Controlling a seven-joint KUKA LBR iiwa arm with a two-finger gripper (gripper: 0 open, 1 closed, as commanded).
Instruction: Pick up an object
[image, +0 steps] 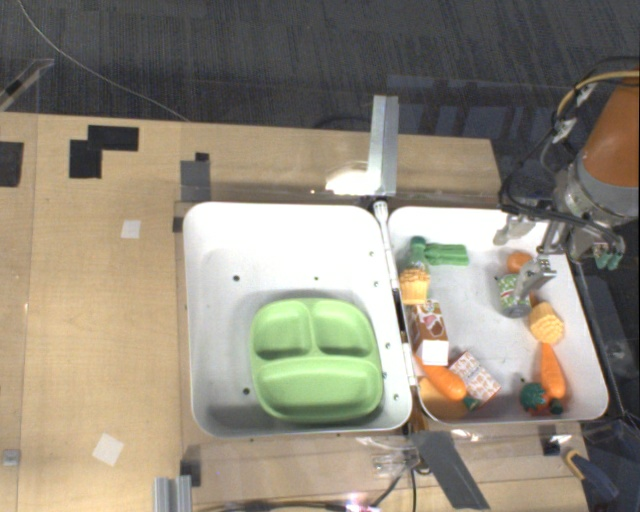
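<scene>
Claw (541, 268) is hanging over the far right part of the right bin (596, 372), metal fingers pointing down; can't tell whether it is released or clenched, and nothing is visibly sitting between the fingers. Grey arm (600, 190) with orange band is reaching in from behind and to the right of it.

Right at the claw's tip, slightly left, a crumpled green-and-white packet (514, 293) is lying, looking touched or nearly so. Just behind it, a small round orange piece (517, 262). Just in front, a bumpy yellow corn chunk (546, 323), then a smooth tapered carrot (553, 372) and a red-green strawberry-like lump (538, 398) near the front corner.

Further left: a green plastic bar (441, 253), a yellow-orange cup shape (414, 283), a brown-white boxy carton (431, 333), a second orange carrot (443, 384), a patterned small box (478, 378).

Well left of the claw, the other bin (215, 260), glossy white with rounded corners, is holding a matte green divided tray (316, 357). Wooden bench (90, 330) is lying around both.
</scene>
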